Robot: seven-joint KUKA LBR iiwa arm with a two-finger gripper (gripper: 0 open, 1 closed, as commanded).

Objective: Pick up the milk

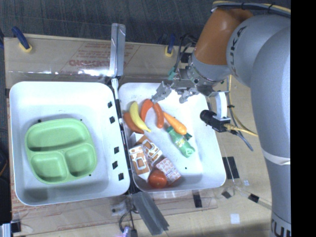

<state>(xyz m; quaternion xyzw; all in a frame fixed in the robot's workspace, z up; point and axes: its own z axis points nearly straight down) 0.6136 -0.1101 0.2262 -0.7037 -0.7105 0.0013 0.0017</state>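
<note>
Small brown-and-white cardboard milk carton [146, 156], lower centre: likely light, crushable; grasp across flat sides. Two-finger gripper [172, 93] above, upper centre, spread, empty.

Dark ribbed floor [98, 6], cardboard-covered bench [89, 53], blue clamps [20, 38] at its far edge

Green tray [59, 149]; yellow banana [138, 117]; brown-white patterned milk carton [139, 160]; red tomato [157, 178]; orange carrot [176, 123].

A green divided plate [60, 150] lies in the left bin [19, 100]. In the right bin [210, 174], frame centre, lie a banana [138, 117], orange sausages [158, 115], a carrot [176, 123], a green bottle [182, 142] and a tomato [157, 179].
</note>
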